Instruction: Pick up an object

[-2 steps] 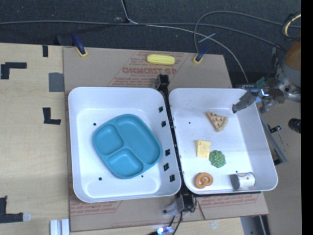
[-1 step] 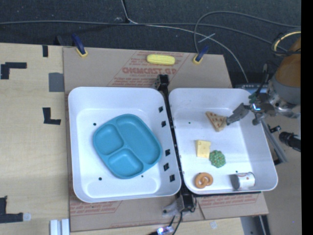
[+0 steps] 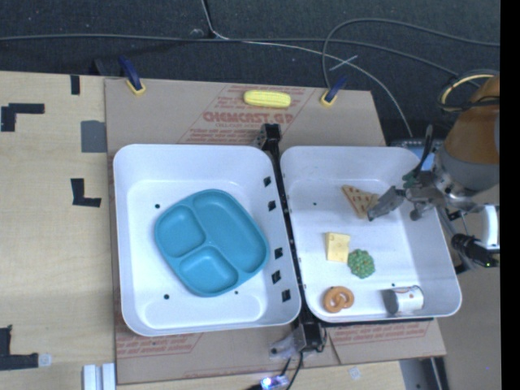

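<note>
Where the gripper (image 3: 388,205) hangs by a waffled cracker (image 3: 356,198), its grip can't be judged. Smooth white bins (image 3: 130,218) sit on printed cardboard (image 3: 195,112).

One camera watches me from above the bench (image 3: 49,218), fixed high and tipped at a slant, so the bench's far edge and the dark floor beyond it sit at the top of the view and its near edge runs along the bottom. It stands far enough off to take in both white bins whole, the left bin (image 3: 130,218) and the right bin (image 3: 422,242) side by side on the cardboard sheet (image 3: 211,116). My arm (image 3: 471,149) comes in over the right bin's right edge.
</note>
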You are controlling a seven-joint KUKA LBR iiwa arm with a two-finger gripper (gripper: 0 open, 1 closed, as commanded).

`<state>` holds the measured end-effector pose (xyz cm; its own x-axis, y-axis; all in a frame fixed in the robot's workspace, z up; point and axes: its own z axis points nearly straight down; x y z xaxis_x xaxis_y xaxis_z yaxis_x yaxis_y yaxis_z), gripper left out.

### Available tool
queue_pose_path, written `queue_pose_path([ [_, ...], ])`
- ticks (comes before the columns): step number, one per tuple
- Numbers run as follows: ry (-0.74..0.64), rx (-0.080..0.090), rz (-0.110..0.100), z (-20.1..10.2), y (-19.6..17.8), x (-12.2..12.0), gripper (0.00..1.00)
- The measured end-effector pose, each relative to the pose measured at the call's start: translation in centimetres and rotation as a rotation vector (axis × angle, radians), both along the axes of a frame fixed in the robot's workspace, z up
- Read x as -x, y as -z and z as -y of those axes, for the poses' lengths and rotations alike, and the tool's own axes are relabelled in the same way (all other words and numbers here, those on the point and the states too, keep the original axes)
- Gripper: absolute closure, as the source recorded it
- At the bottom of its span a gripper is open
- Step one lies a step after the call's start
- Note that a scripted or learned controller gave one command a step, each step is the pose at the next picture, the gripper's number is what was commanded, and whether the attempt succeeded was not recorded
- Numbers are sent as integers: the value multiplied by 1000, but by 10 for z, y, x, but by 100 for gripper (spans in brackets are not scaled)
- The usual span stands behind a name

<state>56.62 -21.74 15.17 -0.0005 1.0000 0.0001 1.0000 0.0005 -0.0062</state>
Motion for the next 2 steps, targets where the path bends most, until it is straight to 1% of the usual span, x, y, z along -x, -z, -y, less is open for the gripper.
queue_pose_path([
  [1, -1, 0, 0, -3, 44, 0, 0],
  [2, -2, 1, 5, -3, 31, -2, 100],
])
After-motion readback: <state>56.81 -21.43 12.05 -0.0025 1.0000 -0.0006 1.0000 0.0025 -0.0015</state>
